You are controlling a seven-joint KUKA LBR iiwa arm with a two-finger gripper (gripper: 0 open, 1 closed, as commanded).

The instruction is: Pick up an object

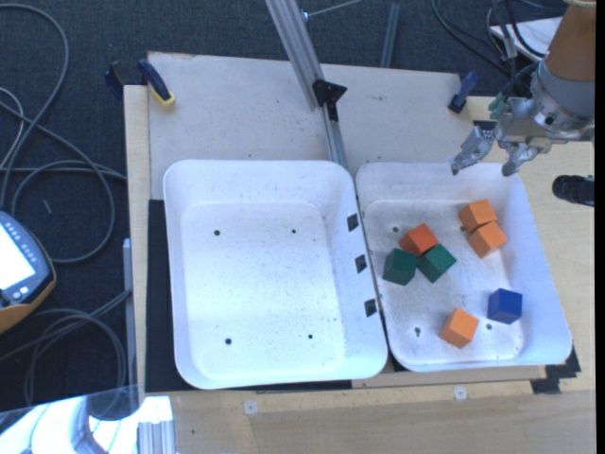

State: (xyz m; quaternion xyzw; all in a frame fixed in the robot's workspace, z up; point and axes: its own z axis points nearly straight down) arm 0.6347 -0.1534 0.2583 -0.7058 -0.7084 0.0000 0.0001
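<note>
Camera view: your two-finger gripper (486,163) hangs with jaws apart and nothing between them, so no pick is made yet. All seven small cubes lie below the jaws in the right white bin (544,282); the orange cube pair (482,227) is nearest. Descent, closing and lift remain.

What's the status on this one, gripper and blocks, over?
Gripper open, holding nothing, above right bin's far rim. Six blocks in that bin; nearest, two orange blocks. Nothing in the way.
</note>
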